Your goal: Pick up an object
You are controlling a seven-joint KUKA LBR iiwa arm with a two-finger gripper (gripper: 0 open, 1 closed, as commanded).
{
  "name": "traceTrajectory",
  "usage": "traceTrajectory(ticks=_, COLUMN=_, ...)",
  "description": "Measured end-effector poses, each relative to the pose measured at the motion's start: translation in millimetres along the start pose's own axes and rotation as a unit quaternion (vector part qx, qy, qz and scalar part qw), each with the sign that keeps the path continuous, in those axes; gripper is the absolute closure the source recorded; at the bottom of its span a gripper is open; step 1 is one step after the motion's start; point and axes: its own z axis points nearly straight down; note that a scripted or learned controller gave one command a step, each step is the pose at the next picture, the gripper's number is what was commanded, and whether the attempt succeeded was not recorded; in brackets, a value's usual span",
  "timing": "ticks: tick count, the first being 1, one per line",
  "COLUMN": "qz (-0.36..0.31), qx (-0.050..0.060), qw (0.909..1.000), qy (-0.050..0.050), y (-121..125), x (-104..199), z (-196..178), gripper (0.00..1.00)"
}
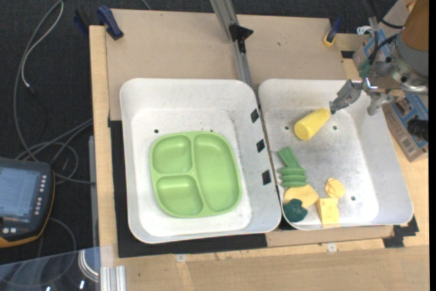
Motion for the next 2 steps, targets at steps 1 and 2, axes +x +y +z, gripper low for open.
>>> traceTrajectory(ticks=1, qz=0.0, qx=0.0, qw=1.0, qy=0.0, y=0, x=0, z=0, gripper=0.0)
traceTrajectory(ticks=2, qz=-0.003, qx=-0.004, qw=1.0, qy=0.0, y=-15, x=48, z=-57, gripper=0.0)
